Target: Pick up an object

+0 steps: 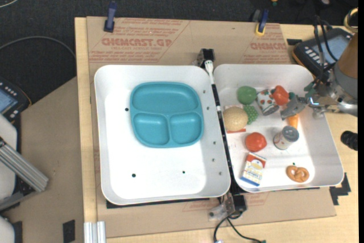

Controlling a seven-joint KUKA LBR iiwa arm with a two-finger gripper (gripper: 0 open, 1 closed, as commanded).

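Camera view caught the claw (pixel 297 104) low over the right bin (pixel 335 151), its grey metal fingers pointing left from the wrist; whether they were spread or closed could not be told, and nothing was plainly seen between them. Just beside its tip, to the left, lay a glossy red pepper (pixel 280 94), and next to that a small white die-like block (pixel 265 101) with coloured spots. Just below the claw a small orange piece (pixel 293 120) stuck out, and under that stood a short grey tin (pixel 286 136) with a round lid. Farther left sat a green leafy lump (pixel 247 94), a smaller green bit (pixel 251 114) and a pale, rough, rounded bun (pixel 235 119). Below and left of the claw rested a smooth red tomato (pixel 256 141), then a flat printed carton (pixel 254 170). A brown twisted pretzel (pixel 297 173) lay well below the claw near the bin's front rim. Well to the left, past the rim where the bins met, the left bin (pixel 114 122) held a teal plastic plate (pixel 166 114) with rounded corners, split into three compartments.
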